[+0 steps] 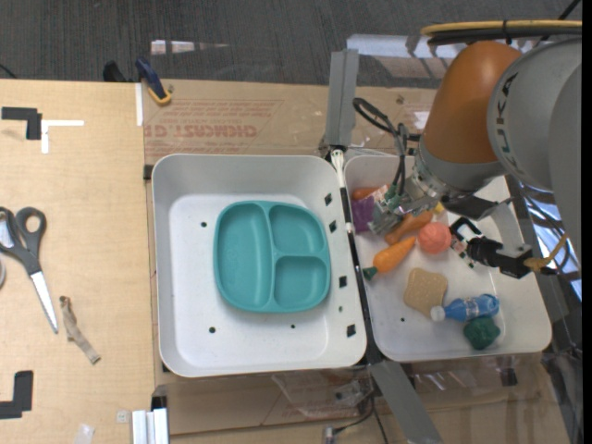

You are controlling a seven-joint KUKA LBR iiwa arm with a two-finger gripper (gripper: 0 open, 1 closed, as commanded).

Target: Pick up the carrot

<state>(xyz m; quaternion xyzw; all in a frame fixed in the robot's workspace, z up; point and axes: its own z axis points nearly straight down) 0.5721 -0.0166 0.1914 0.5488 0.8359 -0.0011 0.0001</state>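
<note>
We cannot tell whether the fingers are spread or pressed together: the gripper (401, 203) is hanging low over the far left part of the right bin (518, 340), and its tip is blending into the clutter under it. The grey arm (546, 100), with its orange band (472, 91), is reaching in from the right and covering the far right corner of that bin.

We are seeing the carrot (394, 253) lying on the floor of the right bin, just near of the gripper and apart from it. It is lying at a slant, with its green end pointing to the near left, close to the wall between the two bins. Nothing is gripping it.

A pink ball (434, 239) is sitting just to the right of the carrot. A purple thing (363, 213) is resting against the left wall, beside the gripper. Nearer to us, a tan sponge (425, 290), a blue bottle (468, 308) and a green lump (482, 333) are lying in a loose row toward the near right corner.

In the left bin (176, 340), a teal divided plate (273, 257) is lying flat in the middle. Scissors (28, 252) are resting on the bench, well to the left.
</note>
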